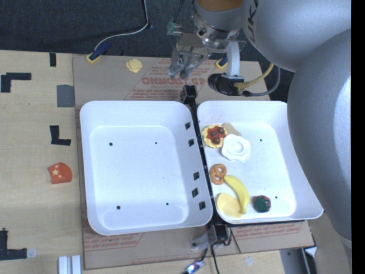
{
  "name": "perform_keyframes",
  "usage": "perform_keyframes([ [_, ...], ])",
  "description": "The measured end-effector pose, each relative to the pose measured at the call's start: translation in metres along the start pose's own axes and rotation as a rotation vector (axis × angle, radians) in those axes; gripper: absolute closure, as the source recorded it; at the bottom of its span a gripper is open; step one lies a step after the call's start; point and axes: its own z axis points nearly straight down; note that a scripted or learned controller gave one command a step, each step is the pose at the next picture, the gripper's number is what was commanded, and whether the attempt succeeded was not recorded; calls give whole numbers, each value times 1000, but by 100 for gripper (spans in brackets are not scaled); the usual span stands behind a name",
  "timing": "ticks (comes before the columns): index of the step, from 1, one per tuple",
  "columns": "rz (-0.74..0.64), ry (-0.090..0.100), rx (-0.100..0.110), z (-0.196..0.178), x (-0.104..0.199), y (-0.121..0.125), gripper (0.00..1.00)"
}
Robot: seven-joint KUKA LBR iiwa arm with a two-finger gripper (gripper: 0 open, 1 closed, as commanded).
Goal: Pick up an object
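Observation:
My gripper (183, 67) hangs high above the far edge of the bins, over the cardboard near the divider, with its fingers a little apart and nothing between them. The right bin (274, 124) holds a small pizza slice (215, 135), a white fried egg (235, 148), a brown pretzel (217, 173), a yellow banana (238, 192), a pale yellow round piece (226, 205) and a dark green and red ball (261, 204). All lie along the bin's left and front side.
The left bin (137, 164) sits beside the right one. A small yellow object (134, 65) lies on the cardboard behind the bins. A red piece (60, 173) rests on the bench to the left. The arm's big grey body fills the right side.

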Motion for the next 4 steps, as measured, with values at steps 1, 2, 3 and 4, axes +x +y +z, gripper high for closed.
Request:
perform_keyframes([
  [1,2,-4,10,95,83,-1,100],
  [2,4,-2,5,55,127,0,100],
  [3,6,-1,3,6,126,-4,100],
  [4,5,-2,4,-30,127,1,100],
])
